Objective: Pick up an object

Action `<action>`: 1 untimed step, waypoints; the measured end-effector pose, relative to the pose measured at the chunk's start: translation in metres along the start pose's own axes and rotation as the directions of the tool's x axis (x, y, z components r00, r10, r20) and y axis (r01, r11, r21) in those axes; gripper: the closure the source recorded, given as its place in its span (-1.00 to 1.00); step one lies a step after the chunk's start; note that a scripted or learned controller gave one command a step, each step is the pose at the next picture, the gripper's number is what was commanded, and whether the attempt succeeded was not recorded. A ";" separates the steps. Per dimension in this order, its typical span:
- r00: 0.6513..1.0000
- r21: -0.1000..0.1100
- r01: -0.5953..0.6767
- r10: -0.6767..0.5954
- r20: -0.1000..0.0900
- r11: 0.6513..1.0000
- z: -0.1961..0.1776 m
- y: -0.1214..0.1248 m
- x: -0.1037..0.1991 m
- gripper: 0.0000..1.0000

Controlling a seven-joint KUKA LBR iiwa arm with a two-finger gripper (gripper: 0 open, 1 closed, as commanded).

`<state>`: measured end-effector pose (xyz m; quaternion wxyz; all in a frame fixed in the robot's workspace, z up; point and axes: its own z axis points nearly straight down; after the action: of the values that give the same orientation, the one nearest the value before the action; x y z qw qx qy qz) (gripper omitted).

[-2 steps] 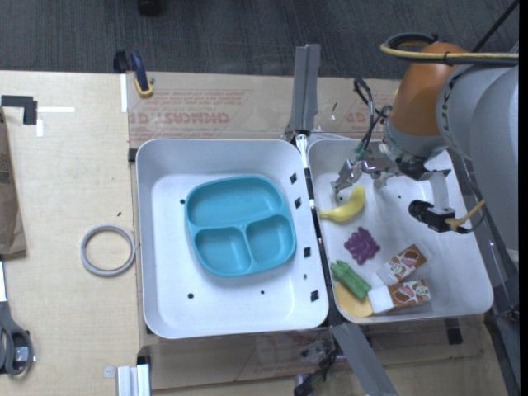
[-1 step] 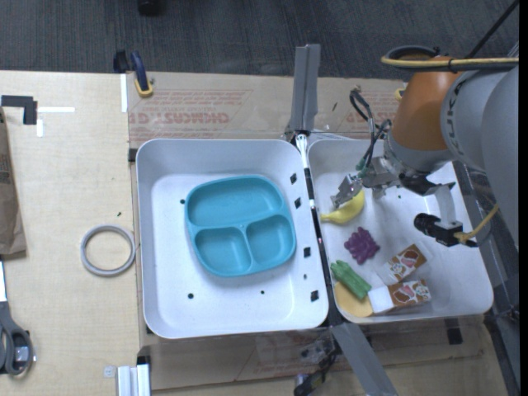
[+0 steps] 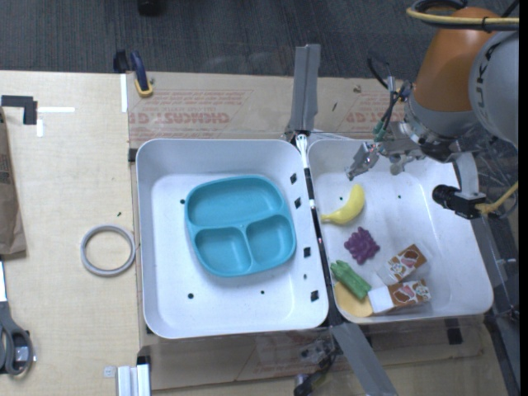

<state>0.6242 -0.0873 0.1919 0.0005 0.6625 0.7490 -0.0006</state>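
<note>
My gripper [image 3: 379,164] hangs over the back of the right bin [image 3: 462,246], its two fingers spread open with nothing between them. A yellow banana [image 3: 347,206] lies just in front of it and slightly to the left. Nearer the front are a purple grape bunch [image 3: 360,244], a green pickle [image 3: 351,279] on a yellow piece [image 3: 355,305], and two small printed snack boxes [image 3: 407,262] [image 3: 410,292]. The left bin [image 3: 157,221] holds a blue divided plate [image 3: 239,225].
On the wooden bench left of the bins lie a grey tape ring [image 3: 108,249], scissors [image 3: 12,346] and a brown bag [image 3: 8,188]. A grey post [image 3: 305,89] stands behind the seam between the bins. A black cable fitting [image 3: 458,199] juts over the right bin.
</note>
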 end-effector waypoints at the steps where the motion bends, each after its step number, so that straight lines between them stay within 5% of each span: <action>1: 0.986 0.000 0.166 -0.166 -0.001 0.986 0.100 0.001 -0.009 -1.00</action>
<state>0.6262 -0.0965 0.0917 0.0000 0.5979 0.8016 -0.0004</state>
